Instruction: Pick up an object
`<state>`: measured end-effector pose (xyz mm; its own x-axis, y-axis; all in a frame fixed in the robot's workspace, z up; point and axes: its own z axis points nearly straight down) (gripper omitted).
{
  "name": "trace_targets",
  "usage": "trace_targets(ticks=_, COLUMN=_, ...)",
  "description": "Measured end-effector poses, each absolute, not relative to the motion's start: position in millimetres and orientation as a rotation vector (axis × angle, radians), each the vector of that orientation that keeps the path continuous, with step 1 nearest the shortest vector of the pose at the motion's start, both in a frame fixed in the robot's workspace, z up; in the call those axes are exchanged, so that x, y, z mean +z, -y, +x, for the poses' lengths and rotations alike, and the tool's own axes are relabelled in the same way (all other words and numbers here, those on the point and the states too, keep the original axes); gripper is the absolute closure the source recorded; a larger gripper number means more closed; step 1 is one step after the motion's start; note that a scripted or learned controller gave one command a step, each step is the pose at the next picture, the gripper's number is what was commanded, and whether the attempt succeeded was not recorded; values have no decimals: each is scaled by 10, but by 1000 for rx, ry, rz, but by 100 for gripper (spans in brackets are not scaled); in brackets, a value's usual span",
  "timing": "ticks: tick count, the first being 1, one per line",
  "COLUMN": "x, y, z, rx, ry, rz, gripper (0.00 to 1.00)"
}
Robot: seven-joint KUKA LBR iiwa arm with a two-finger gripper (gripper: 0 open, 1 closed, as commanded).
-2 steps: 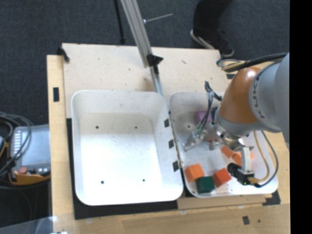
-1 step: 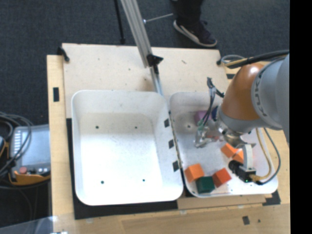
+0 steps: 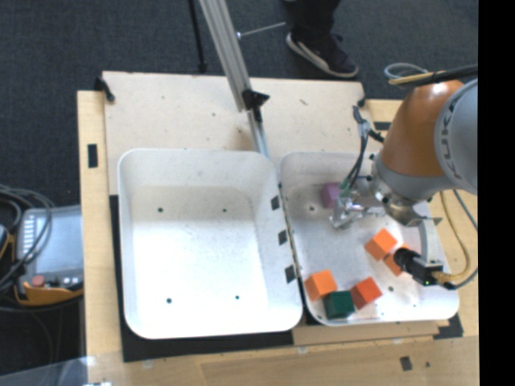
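My gripper (image 3: 346,214) hangs low over the upper middle of the right bin (image 3: 310,171), below the grey and orange arm. A small purple object (image 3: 330,193) lies just up and left of the fingertips, close to them but not between them. An orange block (image 3: 381,244) sits to the lower right of the gripper. Near the bin's front edge lie another orange block (image 3: 322,283), a dark green block (image 3: 339,304) and a third orange block (image 3: 366,291).
The left bin (image 3: 201,240) stands beside the right one, sharing a rim. A metal pole (image 3: 229,47) slants up from between the bins at the back. Cables run along the bench's right side near the arm.
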<state>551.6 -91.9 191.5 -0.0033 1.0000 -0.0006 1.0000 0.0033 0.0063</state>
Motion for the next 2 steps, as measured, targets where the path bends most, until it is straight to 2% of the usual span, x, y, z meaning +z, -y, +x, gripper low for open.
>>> trace_targets(ticks=1, x=2178, y=927, z=5532, rx=5, ry=-2223, rz=2214, gripper=100)
trace_targets(ticks=2, x=2324, y=364, z=5547, rx=6, ry=-2230, rz=2211, gripper=100)
